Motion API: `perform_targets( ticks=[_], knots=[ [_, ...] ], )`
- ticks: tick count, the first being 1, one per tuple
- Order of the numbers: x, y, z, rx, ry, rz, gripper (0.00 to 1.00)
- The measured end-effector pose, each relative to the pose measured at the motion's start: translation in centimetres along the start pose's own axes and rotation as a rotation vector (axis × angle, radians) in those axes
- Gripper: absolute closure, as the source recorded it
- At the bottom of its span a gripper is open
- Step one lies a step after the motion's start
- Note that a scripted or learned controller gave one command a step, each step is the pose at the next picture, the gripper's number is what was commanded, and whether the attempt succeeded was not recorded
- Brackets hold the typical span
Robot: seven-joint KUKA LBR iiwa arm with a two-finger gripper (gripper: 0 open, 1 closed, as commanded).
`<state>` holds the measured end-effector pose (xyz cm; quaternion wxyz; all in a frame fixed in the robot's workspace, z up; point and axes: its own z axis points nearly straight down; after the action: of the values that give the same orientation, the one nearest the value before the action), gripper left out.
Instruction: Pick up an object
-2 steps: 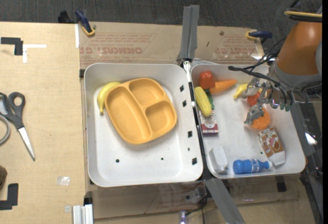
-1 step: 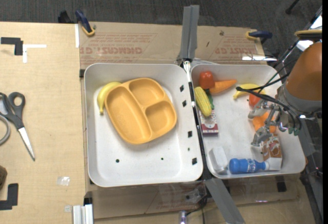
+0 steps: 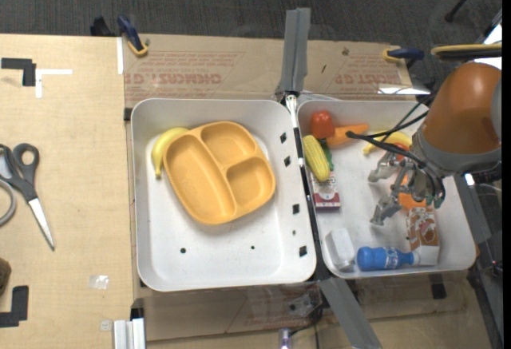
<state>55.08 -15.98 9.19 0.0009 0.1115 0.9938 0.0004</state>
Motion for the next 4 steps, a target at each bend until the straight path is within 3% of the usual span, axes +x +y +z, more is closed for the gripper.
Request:
perform_targets(
  ticks=[1,2,3,4],
  knots=[
    [-7.2,6.5,0.0,0.003,0.007,0.104,0.0],
    [-7.2,1.1,-0.2,0.001,-0.004,-0.045,0.0],
    [1.7,-1.5,0.0,0.001,0.0,0.043,0.0],
    [-4.5,2.1,-0.1,0.001,-0.003,0.271,0.0]
  ],
)
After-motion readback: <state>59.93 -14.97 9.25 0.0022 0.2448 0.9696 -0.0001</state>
